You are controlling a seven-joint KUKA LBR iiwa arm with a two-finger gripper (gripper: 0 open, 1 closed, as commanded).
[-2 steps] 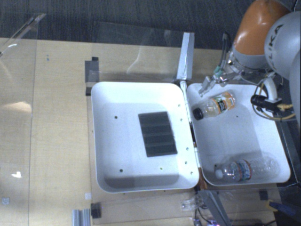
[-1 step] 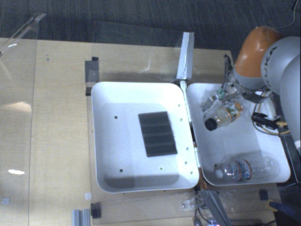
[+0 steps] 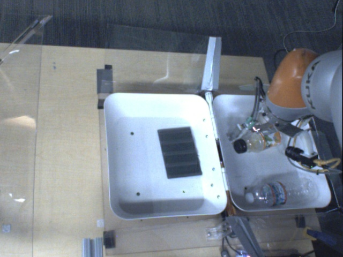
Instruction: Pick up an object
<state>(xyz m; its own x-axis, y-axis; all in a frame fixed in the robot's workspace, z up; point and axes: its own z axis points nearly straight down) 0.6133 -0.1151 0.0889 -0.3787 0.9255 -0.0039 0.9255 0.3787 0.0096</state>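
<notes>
Camera view, looking down at a slant on the bench point(image 3: 59, 159): two shallow white bins sit side by side on its pale wooden top; the left bin point(image 3: 120, 159) holds a dark ribbed rectangular pad point(image 3: 179, 152), lying flat near the bin's middle and turned slightly off the bin's edges; the right bin point(image 3: 236, 111) holds two small clear bottles. The upper bottle point(image 3: 256, 142) lies on its side, its black cap point(image 3: 240, 146) pointing toward the left bin and its body carrying a coloured label; the lower bottle point(image 3: 270, 193) also lies on its side near the bin's front wall, white cap to the left, blue-and-dark label around its middle; the two bottles are well apart. My arm point(image 3: 321, 84) enters from the right, grey with the orange band point(image 3: 289, 82) above the wrist, and hangs over the right bin's far half; my gripper point(image 3: 256, 126) sits just above the upper bottle, close to or touching it, though I cannot tell which; whether the tool is released or clenched I cannot tell, for the wrist and cabling cover it; no object is seen grasped. A metal post point(image 3: 211, 63) stands behind the seam between the bins; dark carpet point(image 3: 134, 4) lies beyond the bench.
</notes>
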